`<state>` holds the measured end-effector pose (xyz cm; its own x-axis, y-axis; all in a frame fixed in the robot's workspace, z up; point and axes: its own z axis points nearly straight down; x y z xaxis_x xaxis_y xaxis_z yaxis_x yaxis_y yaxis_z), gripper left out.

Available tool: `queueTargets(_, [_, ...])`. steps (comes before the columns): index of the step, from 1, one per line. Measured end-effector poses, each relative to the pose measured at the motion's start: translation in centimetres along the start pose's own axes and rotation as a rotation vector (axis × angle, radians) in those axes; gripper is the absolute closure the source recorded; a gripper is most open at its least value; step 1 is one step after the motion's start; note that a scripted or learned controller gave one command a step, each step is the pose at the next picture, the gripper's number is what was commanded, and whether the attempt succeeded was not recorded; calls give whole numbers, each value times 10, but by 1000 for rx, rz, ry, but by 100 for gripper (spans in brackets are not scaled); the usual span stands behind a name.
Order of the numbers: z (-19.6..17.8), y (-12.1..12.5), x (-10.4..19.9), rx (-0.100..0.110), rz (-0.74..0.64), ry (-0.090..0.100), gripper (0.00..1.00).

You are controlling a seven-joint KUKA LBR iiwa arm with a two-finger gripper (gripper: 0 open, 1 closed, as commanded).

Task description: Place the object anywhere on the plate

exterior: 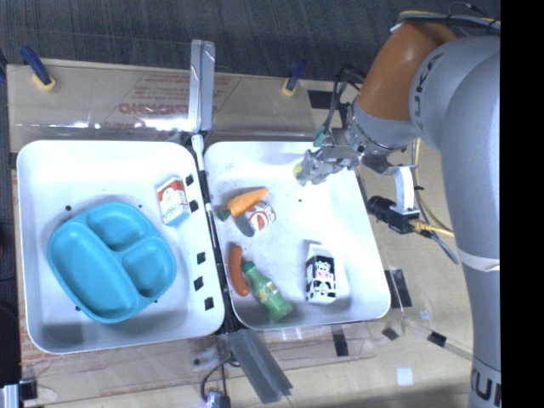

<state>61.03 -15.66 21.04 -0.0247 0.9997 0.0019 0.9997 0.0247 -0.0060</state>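
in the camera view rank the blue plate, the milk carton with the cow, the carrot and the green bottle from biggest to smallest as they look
1. blue plate, by far the largest
2. green bottle and milk carton with the cow look about alike, so I won't rank them
3. carrot, slightly smaller

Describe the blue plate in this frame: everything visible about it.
The blue plate is a light-blue divided dish, plastic-looking, with three compartments and rounded corners. It lies flat, turned at a slant, in the lower left of the left bin. Nothing sits in its compartments. A small red-and-white carton lies just beyond its upper right corner, close by or barely touching.
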Motion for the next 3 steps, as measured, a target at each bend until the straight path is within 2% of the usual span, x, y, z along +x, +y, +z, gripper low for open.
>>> queueTargets(1, [19,20,82,-1,-71,0,100])
queueTargets(2, [10,-17,165,-2,-203,-2,100])
queueTargets(3, [20,-21,236,0,-172,-2,100])
